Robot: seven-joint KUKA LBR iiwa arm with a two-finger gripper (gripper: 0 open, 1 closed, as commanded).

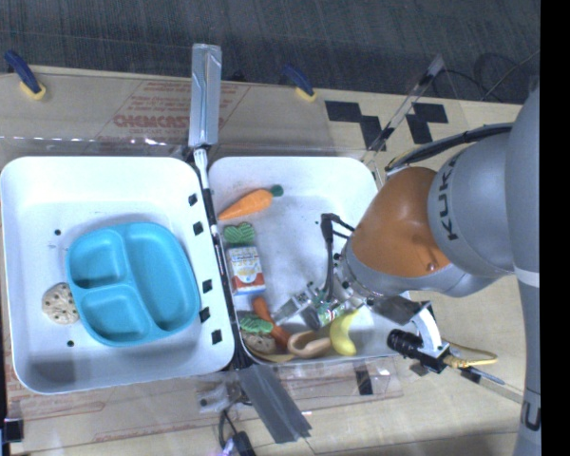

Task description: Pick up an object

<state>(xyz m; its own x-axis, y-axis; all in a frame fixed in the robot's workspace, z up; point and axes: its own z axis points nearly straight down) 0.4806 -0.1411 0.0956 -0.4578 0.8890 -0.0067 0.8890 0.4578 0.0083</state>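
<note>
My gripper (pixel 315 305) is low in the right bin (pixel 299 180), near its front edge, under the grey and orange wrist. A yellow banana (pixel 343 334) lies just to its front right, close to or touching it. A tan ring-shaped piece (pixel 309 344) lies in front of the gripper. To its left are a small orange-red piece (pixel 263 310) and a green and white item (pixel 256 325). Further back lie a juice box (pixel 245 266), a green item (pixel 239 233) and an orange carrot (pixel 247 203). I see nothing held.
The left bin (pixel 38 183) holds a blue divided plate (pixel 131 280) and a cookie (pixel 60 303) by its left wall. A metal divider (pixel 205 93) stands between the bins at the back. The arm's bulk covers the right bin's right side.
</note>
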